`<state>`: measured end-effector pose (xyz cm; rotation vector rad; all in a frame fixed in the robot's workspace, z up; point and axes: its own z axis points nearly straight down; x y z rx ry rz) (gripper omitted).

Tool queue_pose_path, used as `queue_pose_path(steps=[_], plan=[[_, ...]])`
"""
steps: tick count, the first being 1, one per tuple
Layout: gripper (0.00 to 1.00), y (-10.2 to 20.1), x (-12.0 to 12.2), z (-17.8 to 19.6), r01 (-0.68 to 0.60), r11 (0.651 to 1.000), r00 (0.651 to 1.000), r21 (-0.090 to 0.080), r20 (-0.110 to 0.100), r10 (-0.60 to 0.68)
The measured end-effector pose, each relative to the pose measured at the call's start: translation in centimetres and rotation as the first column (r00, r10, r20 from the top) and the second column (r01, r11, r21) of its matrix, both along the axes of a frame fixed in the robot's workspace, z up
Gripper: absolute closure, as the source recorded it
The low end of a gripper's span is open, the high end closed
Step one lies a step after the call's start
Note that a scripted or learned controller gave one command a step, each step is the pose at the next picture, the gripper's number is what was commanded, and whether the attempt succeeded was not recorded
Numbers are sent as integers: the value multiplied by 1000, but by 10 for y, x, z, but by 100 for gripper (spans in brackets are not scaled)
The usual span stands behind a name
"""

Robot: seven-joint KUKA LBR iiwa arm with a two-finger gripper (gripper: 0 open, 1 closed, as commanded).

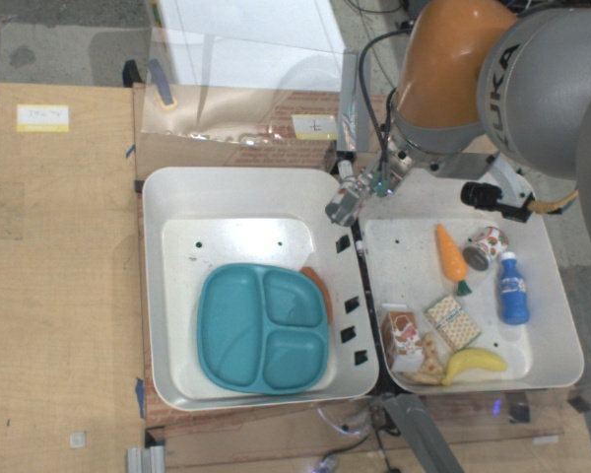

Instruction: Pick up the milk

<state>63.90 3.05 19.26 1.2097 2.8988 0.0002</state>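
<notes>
The milk (402,335) is a small white carton with brown patches. It lies on its side at the front left of the right bin (561,358), against a banana (474,363). My gripper (342,206) hangs over the back of the ridge between the two bins, well behind the carton and a little to its left. Nothing shows in its grasp. The grey and orange arm reaches in from the upper right.
The right bin also holds a carrot (450,252), a small can (483,247), a blue bottle (513,288) and a patterned cracker box (452,322). In the left bin (167,215) lie a teal divided plate (265,328) and an orange-brown item (318,284) at the plate's right rim.
</notes>
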Motion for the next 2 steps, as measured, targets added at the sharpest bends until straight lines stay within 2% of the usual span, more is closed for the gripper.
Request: queue_pose_path(steps=[1, 2], plan=[[100, -3, 17, 0, 55, 998, 998, 0, 5, -55], [100, -9, 14, 0, 139, 990, 990, 1, 3, -139]])
